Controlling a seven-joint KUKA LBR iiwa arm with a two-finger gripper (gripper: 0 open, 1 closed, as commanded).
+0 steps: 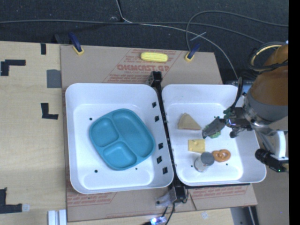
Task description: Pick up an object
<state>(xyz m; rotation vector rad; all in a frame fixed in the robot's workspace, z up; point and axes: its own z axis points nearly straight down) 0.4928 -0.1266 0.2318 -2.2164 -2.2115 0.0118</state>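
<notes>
The right bin [248, 172] holds a tan wedge [189, 122], a yellow cheese-like block [196, 146], an orange pretzel [221, 155] and a small grey cylinder [204, 161]. My gripper [222, 131] hangs over the middle right of this bin, just right of the wedge and above the pretzel. Its two fingers are spread apart, one dark fingertip [211, 130] pointing left toward the block. Nothing sits between them. The grey and orange arm [269, 90] comes in from the right.
The left bin [75, 97] contains a blue divided plate [122, 138]. A yellow object [153, 57] lies on the cardboard behind the bins. Black clips [156, 78] join the bins along the middle wall. Cables run across the dark back.
</notes>
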